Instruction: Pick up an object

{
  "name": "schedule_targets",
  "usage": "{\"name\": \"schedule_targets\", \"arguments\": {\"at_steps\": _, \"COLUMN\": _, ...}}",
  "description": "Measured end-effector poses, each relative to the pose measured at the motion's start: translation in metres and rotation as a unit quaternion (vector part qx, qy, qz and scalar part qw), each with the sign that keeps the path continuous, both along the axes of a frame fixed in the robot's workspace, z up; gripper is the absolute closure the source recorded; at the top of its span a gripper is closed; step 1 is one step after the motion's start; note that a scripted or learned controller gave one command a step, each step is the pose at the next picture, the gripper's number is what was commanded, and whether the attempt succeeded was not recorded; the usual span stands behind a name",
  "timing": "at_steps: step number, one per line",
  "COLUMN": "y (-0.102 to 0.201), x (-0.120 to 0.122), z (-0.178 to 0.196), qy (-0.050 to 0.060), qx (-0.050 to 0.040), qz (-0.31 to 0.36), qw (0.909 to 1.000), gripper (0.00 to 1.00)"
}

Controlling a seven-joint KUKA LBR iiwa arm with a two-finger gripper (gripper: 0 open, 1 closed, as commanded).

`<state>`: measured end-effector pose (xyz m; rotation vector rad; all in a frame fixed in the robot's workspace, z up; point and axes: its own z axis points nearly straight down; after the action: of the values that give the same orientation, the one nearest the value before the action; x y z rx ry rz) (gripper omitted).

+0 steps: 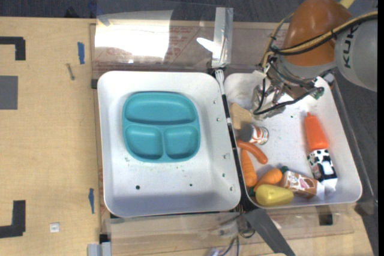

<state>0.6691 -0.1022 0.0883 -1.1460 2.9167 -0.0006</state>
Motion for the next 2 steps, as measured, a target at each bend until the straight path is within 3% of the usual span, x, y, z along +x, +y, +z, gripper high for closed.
{"name": "schedule_targets", "arguments": {"at_steps": 1, "y": 0.073, "x": 0.001, "z": 0.102, "qy": -0.005, "qx": 0.0021, "qz": -0.137, "qw": 0.9906, "gripper": 1.0}}
{"name": "schedule_targets", "arguments": {"at_steps": 2, "y": 0.043, "x": 0.0, "z": 0.12, "qy": -0.002, "qx": 0.0015, "qz": -0.212, "qw": 0.9773, "gripper": 1.0}}
